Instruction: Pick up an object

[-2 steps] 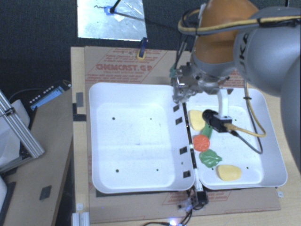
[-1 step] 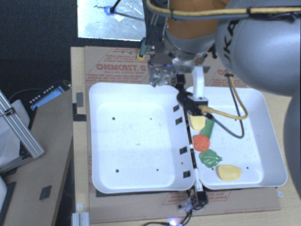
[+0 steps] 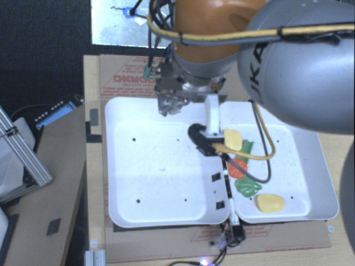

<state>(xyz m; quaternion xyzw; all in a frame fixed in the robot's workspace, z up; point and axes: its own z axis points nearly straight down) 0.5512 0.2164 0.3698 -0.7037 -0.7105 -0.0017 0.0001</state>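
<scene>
My gripper (image 3: 168, 107) hangs over the far edge of the left white bin (image 3: 150, 176), under the big grey and orange arm. I see nothing held in it. The loose objects lie in the right white bin (image 3: 297, 165), along its left side: a yellow piece (image 3: 233, 139), a small green piece (image 3: 246, 146), a red-orange piece (image 3: 238, 168), a green crumpled piece (image 3: 247, 187) and a yellow rounded piece (image 3: 270, 203). The gripper is to the upper left of all of them and apart from them.
The arm's grey link covers the far right part of the view and the right bin's far edge. A brown cardboard sheet (image 3: 119, 79) lies under both bins. A metal frame (image 3: 22, 154) stands at the left, off the bench.
</scene>
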